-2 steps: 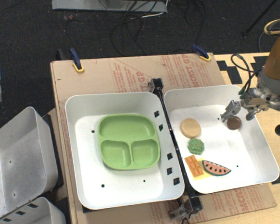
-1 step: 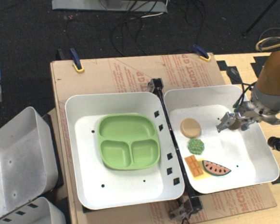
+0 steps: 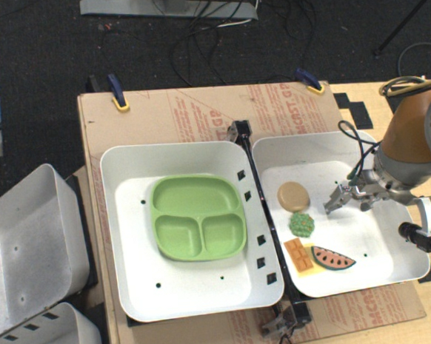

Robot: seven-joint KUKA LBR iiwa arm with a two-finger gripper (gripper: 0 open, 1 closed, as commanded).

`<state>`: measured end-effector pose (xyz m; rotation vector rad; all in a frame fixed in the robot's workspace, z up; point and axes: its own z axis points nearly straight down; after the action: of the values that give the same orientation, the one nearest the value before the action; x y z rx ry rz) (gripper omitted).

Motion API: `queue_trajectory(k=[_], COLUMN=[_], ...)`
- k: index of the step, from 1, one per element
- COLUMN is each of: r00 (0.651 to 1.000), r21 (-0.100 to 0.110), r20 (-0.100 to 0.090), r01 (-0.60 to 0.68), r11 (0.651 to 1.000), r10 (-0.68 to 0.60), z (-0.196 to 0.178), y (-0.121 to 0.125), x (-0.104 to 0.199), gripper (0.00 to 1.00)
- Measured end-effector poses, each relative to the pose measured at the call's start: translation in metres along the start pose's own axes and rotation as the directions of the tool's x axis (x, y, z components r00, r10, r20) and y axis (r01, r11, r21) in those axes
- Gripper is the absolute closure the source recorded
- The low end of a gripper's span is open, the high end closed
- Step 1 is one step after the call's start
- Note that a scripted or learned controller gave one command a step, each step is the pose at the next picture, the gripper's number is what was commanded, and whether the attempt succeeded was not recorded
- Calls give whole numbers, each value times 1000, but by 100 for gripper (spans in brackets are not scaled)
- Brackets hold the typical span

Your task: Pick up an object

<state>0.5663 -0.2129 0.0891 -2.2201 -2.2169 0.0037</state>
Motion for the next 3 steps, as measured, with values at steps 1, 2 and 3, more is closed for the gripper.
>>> queue_trajectory(k=[1,2,3], r00=[1000,1000,1000], r21=[-7,-13,-12], r20=[3,5,4], r01=[1,4,6], r11=[1000,1000,1000], r10=[-1,-4,-6], z=[-14,-76,-134], y=[2,9,7], x=[0,-2,7], gripper=[100,100,100])
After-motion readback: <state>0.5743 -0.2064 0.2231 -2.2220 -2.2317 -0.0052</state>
